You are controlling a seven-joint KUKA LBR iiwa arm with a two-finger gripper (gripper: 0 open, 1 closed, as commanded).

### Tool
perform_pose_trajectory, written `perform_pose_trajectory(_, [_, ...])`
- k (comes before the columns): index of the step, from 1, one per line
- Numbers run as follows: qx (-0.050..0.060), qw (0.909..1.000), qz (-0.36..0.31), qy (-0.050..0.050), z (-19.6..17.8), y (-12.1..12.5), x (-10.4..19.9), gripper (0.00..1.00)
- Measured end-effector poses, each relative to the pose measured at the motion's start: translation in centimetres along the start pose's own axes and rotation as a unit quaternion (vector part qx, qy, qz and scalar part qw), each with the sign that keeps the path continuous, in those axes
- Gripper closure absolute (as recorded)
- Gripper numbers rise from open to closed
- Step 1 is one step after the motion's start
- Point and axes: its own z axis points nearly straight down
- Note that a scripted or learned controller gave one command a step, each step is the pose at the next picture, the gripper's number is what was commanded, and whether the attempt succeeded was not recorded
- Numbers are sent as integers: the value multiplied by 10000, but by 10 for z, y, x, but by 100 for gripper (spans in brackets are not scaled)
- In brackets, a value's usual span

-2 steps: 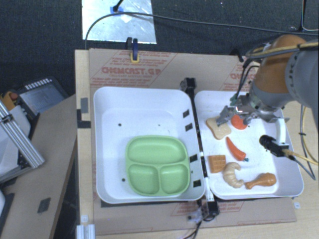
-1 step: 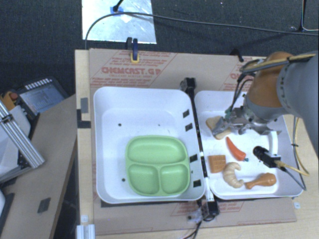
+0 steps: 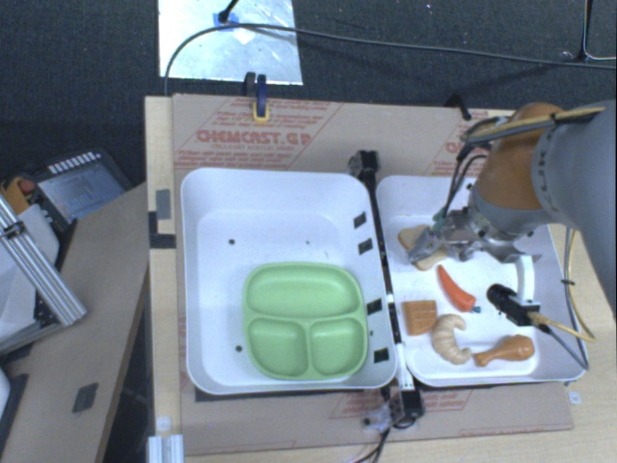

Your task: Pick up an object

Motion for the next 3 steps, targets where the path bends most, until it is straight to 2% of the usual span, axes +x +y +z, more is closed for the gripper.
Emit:
perform_pose_trajectory(1, [-12,10000,-1,-3,-11,1,0,100])
perform_pose_trajectory(2, [-18,10000,7,-4,-54,0,-3,100])
perform_pose_trajectory(3, [-34,10000,-17,-6,-117,3,3,100])
